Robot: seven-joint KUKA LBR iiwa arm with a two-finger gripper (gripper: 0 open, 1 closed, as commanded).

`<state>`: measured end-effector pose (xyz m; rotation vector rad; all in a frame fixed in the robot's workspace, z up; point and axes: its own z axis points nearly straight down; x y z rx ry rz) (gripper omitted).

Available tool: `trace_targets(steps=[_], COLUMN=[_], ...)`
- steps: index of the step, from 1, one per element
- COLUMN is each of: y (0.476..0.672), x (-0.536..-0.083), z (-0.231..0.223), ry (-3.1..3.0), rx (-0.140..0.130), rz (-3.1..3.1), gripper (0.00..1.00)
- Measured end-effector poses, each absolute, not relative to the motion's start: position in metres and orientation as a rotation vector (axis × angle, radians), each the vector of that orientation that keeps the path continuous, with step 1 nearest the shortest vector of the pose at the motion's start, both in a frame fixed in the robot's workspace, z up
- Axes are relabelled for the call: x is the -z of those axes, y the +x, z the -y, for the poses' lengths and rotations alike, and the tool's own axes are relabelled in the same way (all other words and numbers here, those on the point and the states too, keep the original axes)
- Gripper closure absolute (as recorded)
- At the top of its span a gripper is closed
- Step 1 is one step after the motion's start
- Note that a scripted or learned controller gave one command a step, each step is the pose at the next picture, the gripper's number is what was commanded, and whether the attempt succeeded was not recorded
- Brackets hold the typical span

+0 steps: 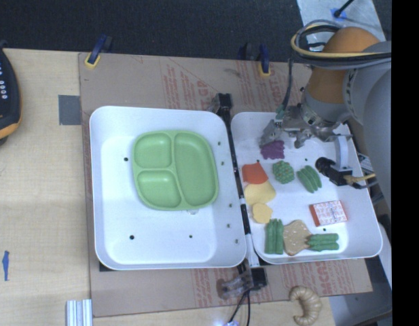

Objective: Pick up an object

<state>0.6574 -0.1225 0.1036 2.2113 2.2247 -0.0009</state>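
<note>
While the grey arm (362, 80) leans in over the right bin (362, 240), its claw (285, 129) hangs at the bin's far left corner, directly above a purple toy (272, 148) shaped like a small bunch of grapes. Whether the claw is open or closed cannot be told at this angle; it may be touching the top of the purple toy, though the meeting point is too small to read. Just nearer than the purple toy lie an orange piece (254, 173), a knobbly green ball (283, 172) and a green pod (309, 178). Yellow pieces (259, 194), a red-checked card (328, 213) and green beans (274, 236) sit toward the bin's near edge. Beside it, the left bin (114, 243) carries a green divided plate (175, 170).
</note>
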Motion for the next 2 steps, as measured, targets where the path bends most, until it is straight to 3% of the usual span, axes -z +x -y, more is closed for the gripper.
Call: trace_targets(steps=[1,2], y=[0.656,0.657], x=[-0.092,-0.104], z=[0.107,0.108], ry=[2.217,2.214], rx=[0.006,0.007], rz=[-2.23,-2.232], gripper=[0.0,1.0])
